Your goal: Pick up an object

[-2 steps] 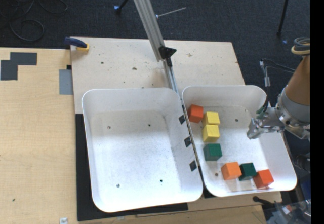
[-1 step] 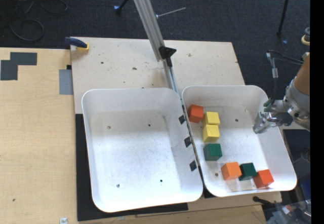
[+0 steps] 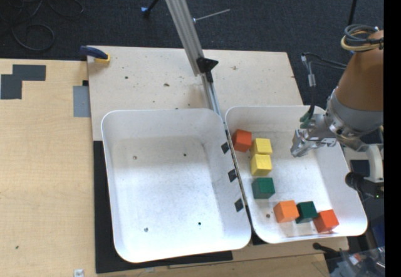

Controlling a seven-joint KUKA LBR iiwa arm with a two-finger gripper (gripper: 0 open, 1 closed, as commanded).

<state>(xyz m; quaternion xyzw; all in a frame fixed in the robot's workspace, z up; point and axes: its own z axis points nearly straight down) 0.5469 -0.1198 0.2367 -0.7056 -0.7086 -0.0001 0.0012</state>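
Over the right bin (image 3: 351,222), gripper (image 3: 302,146) above blocks, finger state unclear

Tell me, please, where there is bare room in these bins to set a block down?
The left bin offers bare floor wall to wall. In the right bin, blocks crowd the left wall, from the orange block to the green block, and three more crowd the near edge; a patch lies free below the gripper.

Slanted aluminium bar (image 3: 185,22), blue clamp (image 3: 94,53)
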